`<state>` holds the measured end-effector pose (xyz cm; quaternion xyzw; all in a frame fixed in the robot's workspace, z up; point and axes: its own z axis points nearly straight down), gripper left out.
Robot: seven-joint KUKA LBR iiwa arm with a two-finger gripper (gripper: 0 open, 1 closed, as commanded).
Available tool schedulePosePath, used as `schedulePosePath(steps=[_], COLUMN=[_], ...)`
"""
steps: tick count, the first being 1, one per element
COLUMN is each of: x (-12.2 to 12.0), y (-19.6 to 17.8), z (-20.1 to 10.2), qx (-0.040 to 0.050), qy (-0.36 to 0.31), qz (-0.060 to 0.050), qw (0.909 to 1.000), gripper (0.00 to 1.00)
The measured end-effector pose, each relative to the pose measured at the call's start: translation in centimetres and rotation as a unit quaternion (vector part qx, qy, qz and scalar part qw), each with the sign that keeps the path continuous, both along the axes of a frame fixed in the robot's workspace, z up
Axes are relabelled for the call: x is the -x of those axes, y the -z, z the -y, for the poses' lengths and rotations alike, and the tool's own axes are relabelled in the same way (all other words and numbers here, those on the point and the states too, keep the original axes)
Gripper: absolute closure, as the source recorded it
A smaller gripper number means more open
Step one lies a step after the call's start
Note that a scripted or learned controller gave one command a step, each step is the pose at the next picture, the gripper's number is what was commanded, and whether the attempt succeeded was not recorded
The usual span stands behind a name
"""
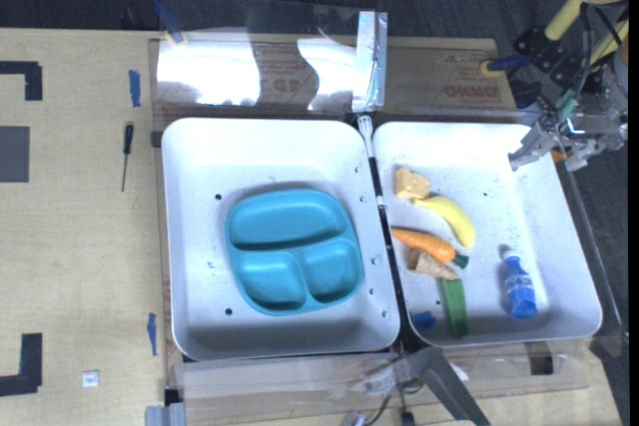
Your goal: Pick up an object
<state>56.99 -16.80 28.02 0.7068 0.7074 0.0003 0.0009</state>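
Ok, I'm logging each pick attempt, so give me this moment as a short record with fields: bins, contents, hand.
left bin: blue divided tray
right bin: banana, carrot, green piece, blue bottle, tan food pieces near the divider
hand: over the right bin's far right corner, nothing seen in it
finger state: cannot tell

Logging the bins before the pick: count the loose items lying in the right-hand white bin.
6, clustered by the right white bin's left wall: a tan food piece, yellow banana, orange carrot, brown chunk, green stick, plus a blue bottle farther right. A small blue bit near the green stick may be another.
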Motion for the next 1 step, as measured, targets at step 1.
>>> schedulePosePath(steps=[1], x=[1.04], y=[-7.36], z=[-1.67], qx=[0.0004], qy=[0.032], qz=[0.002], qw=[0.9995], gripper=[0.00])
